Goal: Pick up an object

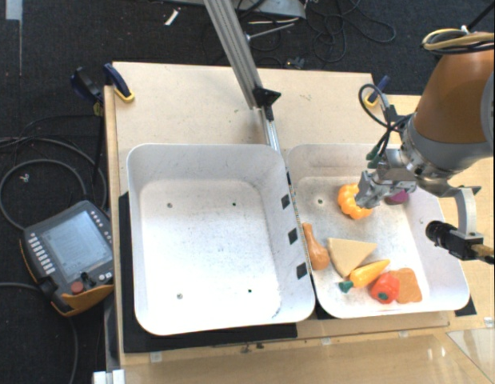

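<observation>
Tool [370,192] down in right bin [447,294], touching yellow-orange toy pepper [352,202] near bin's back. Finger state: cannot tell. No lift seen; pepper resting on bin floor. Grasp and raise left to do.

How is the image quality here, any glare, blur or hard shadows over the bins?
Camera view: even, soft lighting with faint shadows; the left bin is bright but keeps its speckles; the toys in the right bin are slightly soft; the end effector near the yellow toy looks a little blurred.
</observation>
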Robot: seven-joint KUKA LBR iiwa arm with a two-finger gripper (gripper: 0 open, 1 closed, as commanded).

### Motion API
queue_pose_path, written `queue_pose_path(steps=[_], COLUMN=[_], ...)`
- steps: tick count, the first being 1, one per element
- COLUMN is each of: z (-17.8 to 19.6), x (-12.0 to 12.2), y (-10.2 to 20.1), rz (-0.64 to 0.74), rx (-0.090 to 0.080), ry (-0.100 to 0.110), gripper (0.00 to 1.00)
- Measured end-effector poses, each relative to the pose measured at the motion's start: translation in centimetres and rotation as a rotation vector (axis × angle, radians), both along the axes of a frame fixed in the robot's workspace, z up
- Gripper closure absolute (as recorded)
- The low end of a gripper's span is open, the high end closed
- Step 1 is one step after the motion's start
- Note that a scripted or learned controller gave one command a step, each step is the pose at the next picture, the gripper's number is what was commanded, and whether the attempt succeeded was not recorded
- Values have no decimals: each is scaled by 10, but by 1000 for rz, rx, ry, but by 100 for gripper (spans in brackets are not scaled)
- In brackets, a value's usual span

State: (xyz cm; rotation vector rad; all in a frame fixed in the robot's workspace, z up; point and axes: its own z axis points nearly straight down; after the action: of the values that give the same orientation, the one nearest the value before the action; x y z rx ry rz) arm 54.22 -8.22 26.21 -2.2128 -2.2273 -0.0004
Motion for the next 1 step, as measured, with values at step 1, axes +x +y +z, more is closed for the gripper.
queue_pose_path(steps=[1], z=[-13], x=[1], y=[51], rz=[0], rx=[0], ry=[0], gripper=[100])
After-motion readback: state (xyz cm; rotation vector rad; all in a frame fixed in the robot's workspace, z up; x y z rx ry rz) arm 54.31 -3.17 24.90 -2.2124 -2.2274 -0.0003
